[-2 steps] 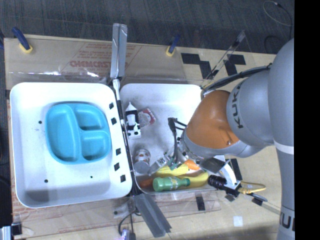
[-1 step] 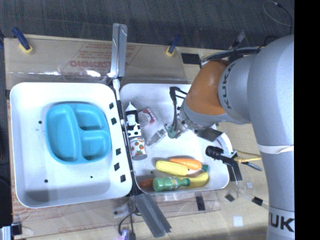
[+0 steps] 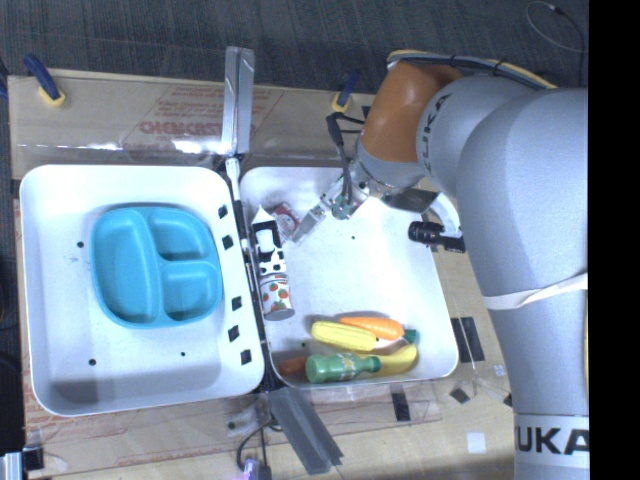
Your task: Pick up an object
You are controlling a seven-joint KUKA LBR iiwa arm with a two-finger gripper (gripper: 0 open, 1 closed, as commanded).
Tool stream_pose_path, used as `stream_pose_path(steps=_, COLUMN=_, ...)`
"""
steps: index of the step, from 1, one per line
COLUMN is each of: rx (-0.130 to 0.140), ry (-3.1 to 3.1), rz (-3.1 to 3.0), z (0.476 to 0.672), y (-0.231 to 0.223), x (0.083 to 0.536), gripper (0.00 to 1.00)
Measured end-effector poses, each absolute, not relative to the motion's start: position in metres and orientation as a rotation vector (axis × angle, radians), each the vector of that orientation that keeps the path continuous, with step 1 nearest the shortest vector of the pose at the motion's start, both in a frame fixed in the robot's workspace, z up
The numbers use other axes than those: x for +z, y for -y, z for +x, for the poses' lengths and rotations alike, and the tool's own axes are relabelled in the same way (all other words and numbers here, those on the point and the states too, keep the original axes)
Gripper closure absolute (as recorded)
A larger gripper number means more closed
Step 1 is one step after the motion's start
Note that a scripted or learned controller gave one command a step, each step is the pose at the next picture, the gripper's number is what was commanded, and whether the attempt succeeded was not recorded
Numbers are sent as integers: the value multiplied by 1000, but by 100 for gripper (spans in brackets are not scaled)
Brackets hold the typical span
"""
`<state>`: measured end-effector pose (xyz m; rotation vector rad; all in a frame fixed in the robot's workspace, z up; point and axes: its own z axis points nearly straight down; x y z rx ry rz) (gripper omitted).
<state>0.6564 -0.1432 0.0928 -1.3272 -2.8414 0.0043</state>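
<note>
My gripper reaches down into the upper left corner of the right bin, close to the wall between the bins. Just below it lies a black and white object, and under that a small can with red spots. A small reddish thing shows right beside the gripper tip; I cannot tell whether they touch. Along the bin's near edge lie a yellow corn-like piece, an orange carrot, a green bottle and a yellow banana.
The left bin holds a blue divided plate. The grey arm with its orange band covers the right side of the view and the right bin's far right corner. A metal divider stands between the bins at the back.
</note>
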Motion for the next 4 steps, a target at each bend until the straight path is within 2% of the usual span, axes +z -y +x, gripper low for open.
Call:
stream_pose_path(steps=1, rx=0, ry=2939, rz=-1111, z=585, y=156, x=123, gripper=0)
stream_pose_path(steps=2, rx=0, ry=2941, rz=-1100, z=485, y=154, x=92, gripper=0)
stream_pose_path(steps=3, rx=0, ry=2972, rz=-1021, z=492, y=143, x=92, gripper=0)
stream_pose_path(steps=4, rx=0, ry=2943, rz=-1098, z=522, y=155, x=92, gripper=0)
